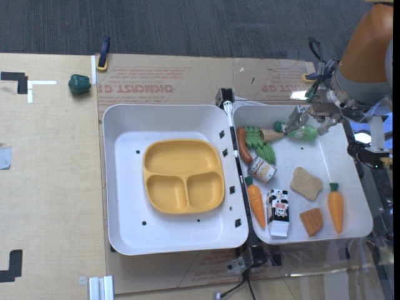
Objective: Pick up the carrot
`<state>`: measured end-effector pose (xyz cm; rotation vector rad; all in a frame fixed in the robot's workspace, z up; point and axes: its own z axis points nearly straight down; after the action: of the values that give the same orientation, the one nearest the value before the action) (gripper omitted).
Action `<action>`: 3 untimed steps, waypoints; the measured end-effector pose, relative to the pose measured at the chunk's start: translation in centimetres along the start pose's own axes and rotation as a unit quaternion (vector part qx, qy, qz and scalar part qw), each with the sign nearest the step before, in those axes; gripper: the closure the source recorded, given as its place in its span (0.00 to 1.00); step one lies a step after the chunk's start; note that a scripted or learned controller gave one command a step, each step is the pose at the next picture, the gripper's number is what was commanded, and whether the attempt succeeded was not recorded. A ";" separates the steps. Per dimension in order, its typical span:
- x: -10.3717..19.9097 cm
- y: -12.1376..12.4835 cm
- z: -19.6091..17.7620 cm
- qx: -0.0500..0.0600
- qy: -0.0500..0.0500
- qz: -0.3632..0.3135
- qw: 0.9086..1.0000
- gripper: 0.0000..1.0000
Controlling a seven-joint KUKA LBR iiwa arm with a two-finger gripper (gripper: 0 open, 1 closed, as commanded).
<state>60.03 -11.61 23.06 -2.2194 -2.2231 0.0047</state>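
Two carrots lie in the right bin. One carrot rests along the bin's left wall, beside a milk carton. The other carrot lies near the right wall at the front, with its green top pointing away. My gripper hangs over the far part of the right bin, well behind both carrots. A pale green item sits right beneath it. Neither carrot touches the gripper.
The right bin also holds a sausage, a green leafy toy, a small can, a bread slice, a milk carton and an orange cracker. A yellow divided plate sits in the left bin.
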 end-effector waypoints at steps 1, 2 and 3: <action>-5.2 -7.6 2.2 0.000 0.000 -0.065 0.998 0.00; -9.7 -12.0 13.9 -0.002 0.003 -0.052 0.999 0.00; -9.9 -11.8 13.0 -0.004 0.001 -0.049 0.999 1.00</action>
<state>48.19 -21.54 10.08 -2.1105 -2.3319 -0.0060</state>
